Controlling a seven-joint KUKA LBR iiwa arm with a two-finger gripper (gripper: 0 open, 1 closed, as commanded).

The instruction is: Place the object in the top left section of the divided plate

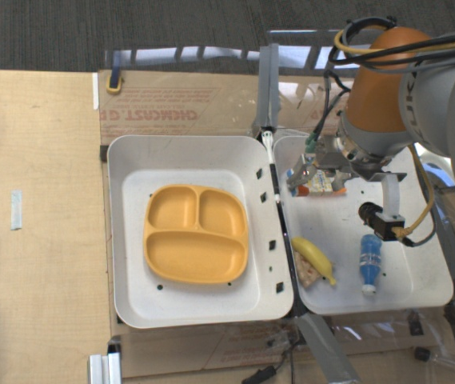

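the gripper (317, 176) hangs over the right bin's (419, 290) far left corner, its grip hidden from me, while the banana (313, 256) lies toward the near edge, long axis slanting, and the divided plate (197, 234) sits in the left bin (131, 294).

1. You look down from one fixed camera above the desk (35, 214), at a slant.
2. It stands far enough back to take in both white bins (131, 294), side by side.
3. The arm (419, 78) enters from your right.
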